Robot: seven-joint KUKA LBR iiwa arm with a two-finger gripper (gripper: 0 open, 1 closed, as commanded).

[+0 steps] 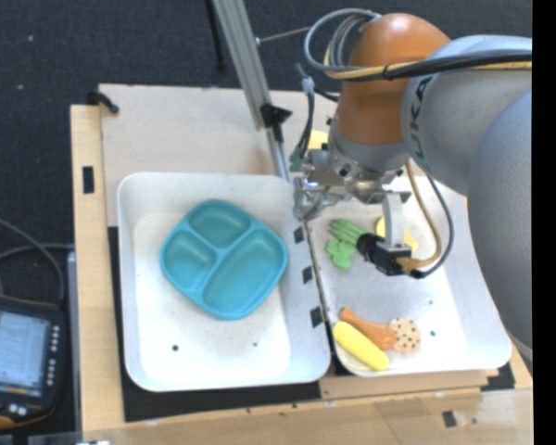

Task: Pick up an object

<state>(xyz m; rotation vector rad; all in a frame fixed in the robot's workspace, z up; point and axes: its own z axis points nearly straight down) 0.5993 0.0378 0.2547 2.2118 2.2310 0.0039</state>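
Observation:
My gripper (pixel 305 202) hangs low over the inner left edge of the right bin (pixel 463 332), close to the divider between the bins. A green toy vegetable (pixel 343 242) lies just right of and below it, apart from it. A yellow object (pixel 404 238) peeks out further right, mostly hidden by the arm. Near the bin's front edge lie an orange carrot-like piece (pixel 364 327), a yellow banana-shaped piece (pixel 360 348) and a speckled cookie (pixel 406 335). I see nothing held in the gripper.
A teal divided plate (pixel 224 258) lies in the middle of the left bin (pixel 148 341). A slanted aluminium rail (pixel 246 58) rises from behind the bins. The large grey arm covers the right bin's back and right side.

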